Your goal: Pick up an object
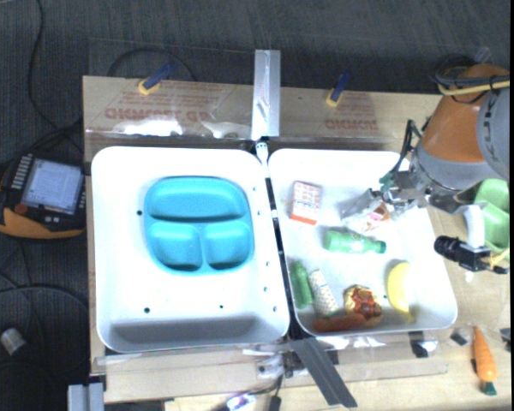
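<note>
The gripper (392, 193) hangs over the right bin (441, 255), at a crinkled packet (367, 212) near the far wall — whether it pinches the packet, I cannot tell. Likely light, soft and slippery film — best taken across its bunched middle.

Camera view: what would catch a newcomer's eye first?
The bright blue divided tray lying alone in the left bin. Next, the clutter in the right bin: a green bottle, a banana, a small carton. The hand hangs over that bin's far right corner.
</note>
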Controlling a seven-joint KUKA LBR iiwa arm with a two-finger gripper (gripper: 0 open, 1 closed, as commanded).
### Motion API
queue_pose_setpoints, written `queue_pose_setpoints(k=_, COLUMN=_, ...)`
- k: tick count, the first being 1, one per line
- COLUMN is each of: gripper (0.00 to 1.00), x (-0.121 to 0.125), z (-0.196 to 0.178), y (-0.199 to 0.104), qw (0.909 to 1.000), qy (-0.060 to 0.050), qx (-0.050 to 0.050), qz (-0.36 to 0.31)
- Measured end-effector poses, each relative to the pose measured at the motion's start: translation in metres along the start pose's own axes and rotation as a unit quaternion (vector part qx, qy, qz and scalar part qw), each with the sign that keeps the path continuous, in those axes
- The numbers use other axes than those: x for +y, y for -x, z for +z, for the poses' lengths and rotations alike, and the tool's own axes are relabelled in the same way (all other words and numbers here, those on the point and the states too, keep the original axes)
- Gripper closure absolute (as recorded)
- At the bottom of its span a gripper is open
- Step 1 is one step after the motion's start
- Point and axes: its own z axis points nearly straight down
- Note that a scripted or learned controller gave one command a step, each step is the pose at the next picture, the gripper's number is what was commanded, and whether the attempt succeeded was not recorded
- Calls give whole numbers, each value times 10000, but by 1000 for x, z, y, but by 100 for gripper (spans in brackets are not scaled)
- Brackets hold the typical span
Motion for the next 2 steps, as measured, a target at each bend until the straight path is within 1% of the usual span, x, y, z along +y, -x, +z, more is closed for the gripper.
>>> queue_pose_setpoints(k=1, gripper=0, x=-54, z=71, y=31, qw=9999, qy=74, qx=15, qz=-120)
queue_pose_setpoints(k=2, gripper=0, x=-4, z=72, y=35, qw=9996, qy=55, qx=37, qz=270)
